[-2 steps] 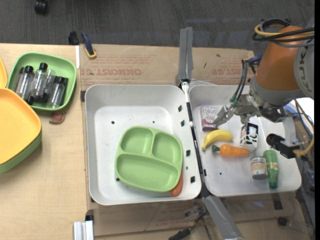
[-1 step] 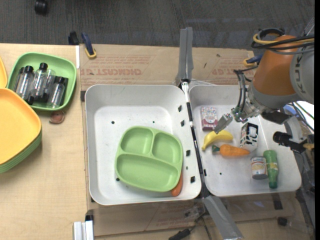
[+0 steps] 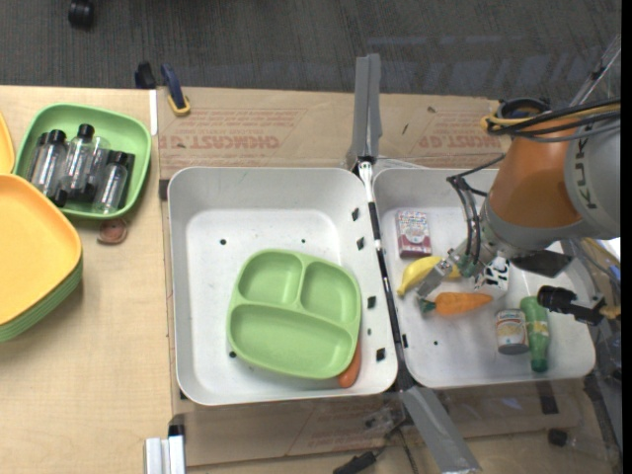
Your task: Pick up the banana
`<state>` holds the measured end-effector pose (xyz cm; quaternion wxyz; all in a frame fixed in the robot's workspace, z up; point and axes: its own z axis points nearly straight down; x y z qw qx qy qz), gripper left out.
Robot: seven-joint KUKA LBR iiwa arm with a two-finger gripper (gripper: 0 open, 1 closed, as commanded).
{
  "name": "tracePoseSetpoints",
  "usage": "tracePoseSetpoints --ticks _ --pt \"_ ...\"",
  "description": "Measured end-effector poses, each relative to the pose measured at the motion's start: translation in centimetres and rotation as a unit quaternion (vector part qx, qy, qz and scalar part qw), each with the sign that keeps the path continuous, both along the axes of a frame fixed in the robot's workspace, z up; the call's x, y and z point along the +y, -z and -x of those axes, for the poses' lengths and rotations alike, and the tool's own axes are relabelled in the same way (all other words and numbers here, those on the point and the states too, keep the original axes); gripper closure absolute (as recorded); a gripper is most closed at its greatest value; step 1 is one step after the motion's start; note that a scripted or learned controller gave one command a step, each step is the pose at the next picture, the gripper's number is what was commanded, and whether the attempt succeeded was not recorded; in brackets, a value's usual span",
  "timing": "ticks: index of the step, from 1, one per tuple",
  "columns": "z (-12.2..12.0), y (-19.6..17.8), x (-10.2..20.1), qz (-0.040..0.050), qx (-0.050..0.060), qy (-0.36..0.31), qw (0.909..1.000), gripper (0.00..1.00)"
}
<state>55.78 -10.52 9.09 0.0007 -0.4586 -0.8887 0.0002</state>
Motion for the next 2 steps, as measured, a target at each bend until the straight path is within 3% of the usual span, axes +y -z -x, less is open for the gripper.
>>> tracePoseSetpoints --ticks 1,2 --pt "0.0 -0.9 -0.2 0.0 0.0 0.004 1.0 1.0" --pt "-2.2 -10.1 2.7 0.0007 -0.001 0.019 0.9998 1.0"
